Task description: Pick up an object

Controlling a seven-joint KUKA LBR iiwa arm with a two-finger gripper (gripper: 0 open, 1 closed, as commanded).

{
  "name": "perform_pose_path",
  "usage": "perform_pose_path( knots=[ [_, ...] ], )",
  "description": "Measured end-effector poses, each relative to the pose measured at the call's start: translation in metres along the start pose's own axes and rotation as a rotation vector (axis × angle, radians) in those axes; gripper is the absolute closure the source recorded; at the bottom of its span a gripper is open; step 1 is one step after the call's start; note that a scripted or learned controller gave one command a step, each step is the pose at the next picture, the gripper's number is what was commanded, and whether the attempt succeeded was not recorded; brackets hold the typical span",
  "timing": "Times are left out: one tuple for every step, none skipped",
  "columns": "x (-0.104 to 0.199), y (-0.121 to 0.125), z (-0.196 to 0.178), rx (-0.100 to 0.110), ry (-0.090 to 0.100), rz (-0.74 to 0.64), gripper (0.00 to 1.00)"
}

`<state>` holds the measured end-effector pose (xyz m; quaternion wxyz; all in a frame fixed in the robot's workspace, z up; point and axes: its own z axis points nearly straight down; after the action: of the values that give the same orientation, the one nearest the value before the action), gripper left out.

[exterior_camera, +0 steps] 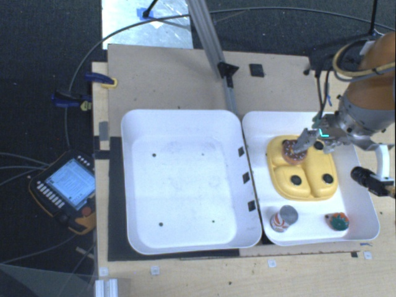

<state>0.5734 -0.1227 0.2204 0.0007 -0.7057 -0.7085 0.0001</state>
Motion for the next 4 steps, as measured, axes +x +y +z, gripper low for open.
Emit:
perform_pose_path(
  knots=[
    [0.000,0.001,-0.001,-0.002,0.000,0.000,0.00],
    [0.002,0.001,0.041,0.000,-0.001,0.002,0.00],
    [-0.006,0.001,0.099,0.001,-0.001,0.003,0.00],
    [0.001,0.009,0.117,-0.019,0.010,-0.005,0.00]
  ],
)
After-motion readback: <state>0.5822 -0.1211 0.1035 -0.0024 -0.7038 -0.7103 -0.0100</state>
